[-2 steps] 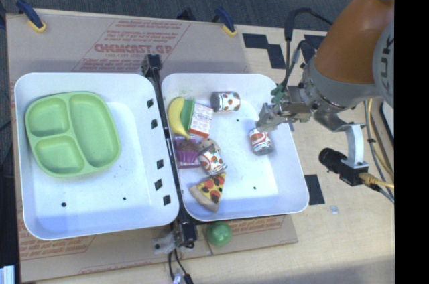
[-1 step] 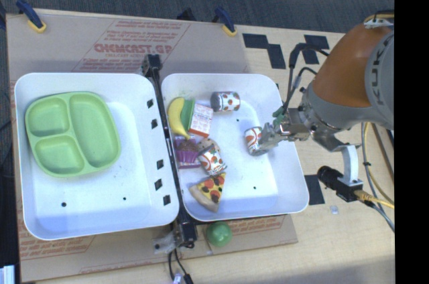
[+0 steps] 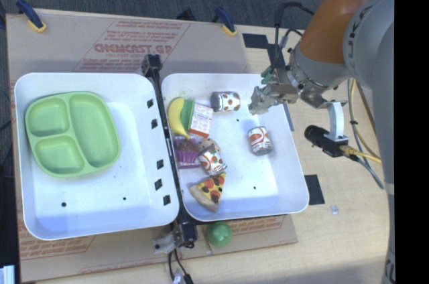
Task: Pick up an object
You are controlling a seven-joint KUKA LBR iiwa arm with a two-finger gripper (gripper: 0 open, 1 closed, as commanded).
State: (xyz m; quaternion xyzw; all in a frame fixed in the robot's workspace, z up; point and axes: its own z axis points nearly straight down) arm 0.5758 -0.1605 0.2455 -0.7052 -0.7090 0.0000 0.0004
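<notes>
The grey arm (image 3: pixel 365 21) comes in from the right, its orange band (image 3: pixel 332 21) bulging above the wrist, and bends down so that the pincer (image 3: pixel 260 104) hangs over the upper right part of the right bin (image 3: pixel 295 175), close to that bin's far edge. The pincer's fingers point down and toward the left; whether they are spread or closed cannot be told from this slant, and nothing can be seen between them.

Just to the pincer's left lies a small can (image 3: pixel 226 101) on its side, near but apart from it. Below the pincer, toward the front of the bin, a second can with a red and white label (image 3: pixel 260 140) rests tilted on the bin floor, also near. Farther left of the pincer, by the divide between the bins, a banana (image 3: pixel 175 116) lies beside a small carton (image 3: pixel 200 119). Below and left of the pincer sit a purple item (image 3: pixel 188 154), a third can (image 3: pixel 212 161) and a toy pizza slice (image 3: pixel 208 192). A green ball (image 3: pixel 218 234) lies outside the bin's front edge, well away from the pincer. Far to the pincer's left, in the left bin (image 3: pixel 100 209), rests a green divided plate (image 3: pixel 72 134)
</notes>
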